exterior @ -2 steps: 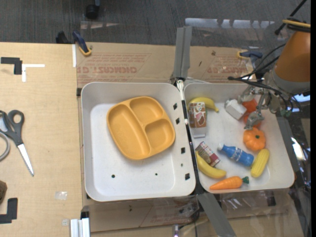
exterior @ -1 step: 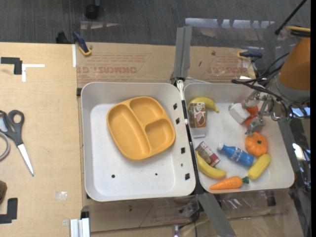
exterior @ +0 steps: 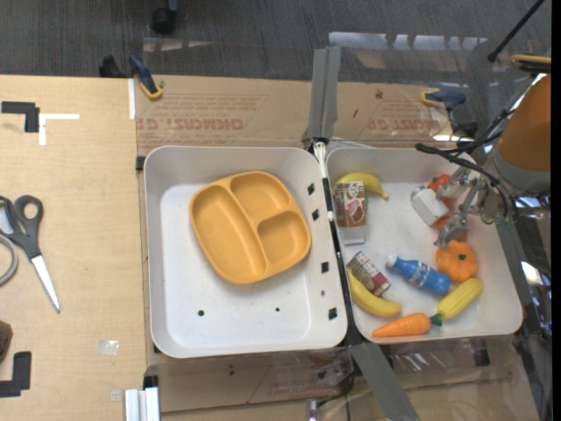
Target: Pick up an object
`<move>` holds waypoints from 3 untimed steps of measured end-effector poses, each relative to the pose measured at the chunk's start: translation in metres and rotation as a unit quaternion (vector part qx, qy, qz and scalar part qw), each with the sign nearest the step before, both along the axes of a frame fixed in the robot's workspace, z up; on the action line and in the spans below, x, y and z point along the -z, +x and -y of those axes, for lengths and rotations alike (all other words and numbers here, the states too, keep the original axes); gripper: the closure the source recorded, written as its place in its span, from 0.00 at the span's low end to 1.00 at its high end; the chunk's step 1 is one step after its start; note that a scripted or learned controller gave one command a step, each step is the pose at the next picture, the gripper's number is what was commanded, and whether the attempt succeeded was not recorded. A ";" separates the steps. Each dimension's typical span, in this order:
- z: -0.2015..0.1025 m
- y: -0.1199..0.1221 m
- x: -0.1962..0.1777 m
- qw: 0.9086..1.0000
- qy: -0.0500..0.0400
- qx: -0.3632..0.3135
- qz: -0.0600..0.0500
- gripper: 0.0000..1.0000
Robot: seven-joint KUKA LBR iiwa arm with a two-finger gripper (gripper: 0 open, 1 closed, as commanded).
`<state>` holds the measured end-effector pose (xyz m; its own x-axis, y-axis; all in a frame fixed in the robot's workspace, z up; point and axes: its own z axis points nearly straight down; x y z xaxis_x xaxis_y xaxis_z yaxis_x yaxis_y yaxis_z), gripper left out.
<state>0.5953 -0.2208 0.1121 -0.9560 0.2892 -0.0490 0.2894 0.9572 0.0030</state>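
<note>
The arm comes in from the right and its gripper (exterior: pixel 458 222) hangs low over the right bin (exterior: pixel 394 169), near that bin's right rim. The metal fingers point down and left, but the wiring and glare around them make it impossible to tell how far apart they stand, and nothing is seen clamped between them. Just beside the fingertips, toward the bin's back right, lies a white and red object (exterior: pixel 429 202), too muddled to name. Right below the gripper sits a small orange pumpkin (exterior: pixel 458 261), close to touching it. Next to the pumpkin, a blue bottle (exterior: pixel 419 274) lies on its side mid-bin, and a yellow corn cob (exterior: pixel 460 297) rests toward the front right corner. An orange carrot (exterior: pixel 403 326) lies along the front rim. One banana (exterior: pixel 372 298) curves near the front left, beside a small brown can (exterior: pixel 369 273). At the back left corner, a second banana (exterior: pixel 364 183) sits above a brown box (exterior: pixel 351 207). In the left bin (exterior: pixel 166 261), a yellow divided plate (exterior: pixel 251 226) rests near the middle, toward the back.
</note>
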 end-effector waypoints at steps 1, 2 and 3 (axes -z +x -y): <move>0.002 -0.047 0.001 0.999 0.001 0.050 0.001 0.00; 0.002 -0.044 -0.010 0.999 0.000 0.048 0.004 1.00; 0.002 -0.044 -0.009 0.999 -0.001 0.049 0.004 0.00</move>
<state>0.5513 -0.2228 0.1214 -0.9229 0.3808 -0.0575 0.3812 0.9245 0.0046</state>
